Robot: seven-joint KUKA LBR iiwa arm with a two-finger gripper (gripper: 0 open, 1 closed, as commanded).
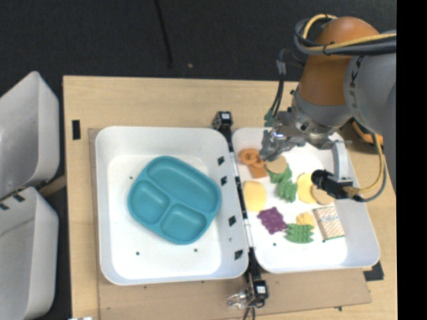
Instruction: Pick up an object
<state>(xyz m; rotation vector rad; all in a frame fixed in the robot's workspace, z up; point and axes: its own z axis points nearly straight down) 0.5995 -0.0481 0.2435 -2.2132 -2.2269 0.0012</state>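
Observation:
My gripper (pixel 271 149) hangs low over the back left part of the right bin (pixel 360 245), coming down from the orange-banded wrist. Right below and beside it lie an orange ring (pixel 249 156), an orange block (pixel 258 171) and a tan piece (pixel 277 165). Further forward in the same bin lie a green leafy toy (pixel 287 186), a pale yellow lump (pixel 254 195), a purple grape bunch (pixel 271 219), a yellow slice (pixel 305 187), a second green toy (pixel 299 233) and a small patterned packet (pixel 328 222). I see nothing lifted off the bin floor.
The left bin (pixel 113 245) holds a blue divided plate (pixel 174 198). A ridge with black clips (pixel 235 199) separates the two bins. White padded shapes (pixel 23 145) stand off the bench at the left.

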